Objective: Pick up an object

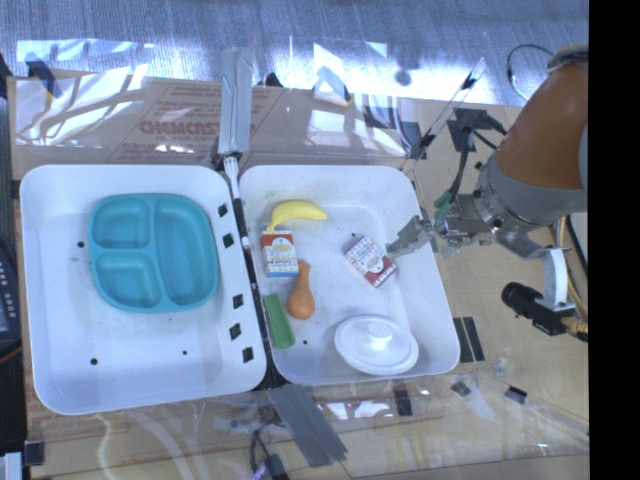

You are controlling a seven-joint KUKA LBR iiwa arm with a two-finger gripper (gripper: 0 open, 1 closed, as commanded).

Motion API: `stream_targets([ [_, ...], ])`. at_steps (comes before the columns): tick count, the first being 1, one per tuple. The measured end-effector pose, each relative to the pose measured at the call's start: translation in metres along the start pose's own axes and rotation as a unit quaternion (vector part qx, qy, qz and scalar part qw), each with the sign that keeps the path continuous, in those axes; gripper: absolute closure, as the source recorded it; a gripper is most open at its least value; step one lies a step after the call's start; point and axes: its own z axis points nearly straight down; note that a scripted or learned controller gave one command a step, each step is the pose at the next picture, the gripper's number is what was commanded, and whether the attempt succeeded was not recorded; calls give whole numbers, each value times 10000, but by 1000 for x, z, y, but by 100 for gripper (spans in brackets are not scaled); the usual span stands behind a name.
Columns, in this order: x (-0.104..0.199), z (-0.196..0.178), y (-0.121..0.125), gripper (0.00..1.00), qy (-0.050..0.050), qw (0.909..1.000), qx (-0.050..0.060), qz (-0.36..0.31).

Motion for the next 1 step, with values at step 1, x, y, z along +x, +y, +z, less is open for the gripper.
stream_targets([
  [1,2,165,51,0,-1,9985,-5,555],
])
